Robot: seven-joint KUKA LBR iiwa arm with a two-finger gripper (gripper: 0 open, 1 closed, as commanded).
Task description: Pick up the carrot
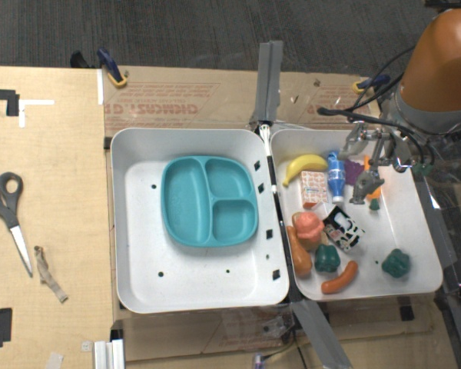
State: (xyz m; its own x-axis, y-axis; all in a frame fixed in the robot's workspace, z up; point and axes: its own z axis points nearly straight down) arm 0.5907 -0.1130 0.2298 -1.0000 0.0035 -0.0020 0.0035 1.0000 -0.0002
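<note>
Orange, tapered carrot [298, 254] lies along right bin's [422, 214] left wall; gripper [366, 184] finger state cannot be told.

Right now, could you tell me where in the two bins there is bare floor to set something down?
Left bin: bare floor all around the teal plate, widest along its near wall. Right bin: crowded on its left and middle; one small patch between the sausage and the green toy.

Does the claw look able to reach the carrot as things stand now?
Probably yes, though it is tight. Nothing covers the carrot, but it lies along the bin wall, with a pink toy and a green toy close beside it.
</note>
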